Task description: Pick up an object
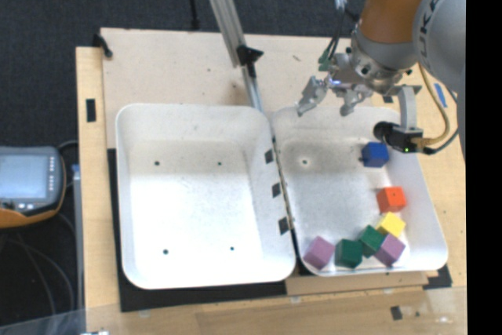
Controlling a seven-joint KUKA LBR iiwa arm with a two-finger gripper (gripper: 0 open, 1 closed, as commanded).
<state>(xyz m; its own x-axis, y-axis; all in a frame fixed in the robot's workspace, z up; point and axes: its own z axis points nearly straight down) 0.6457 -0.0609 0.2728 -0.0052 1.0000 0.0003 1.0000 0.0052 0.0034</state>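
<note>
— Metal fingers spread apart, nothing between; gripper above right bin's far rim.
— And nearest?
— Blue cube below-right. Farther: orange cube, yellow cube, green cubes, purple cubes.

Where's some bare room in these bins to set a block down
The left bin offers bare floor wall to wall. In the right bin, the patch between the centre divider and the blue block is free. Its near right corner is crowded: orange, yellow, green and purple blocks.
</note>
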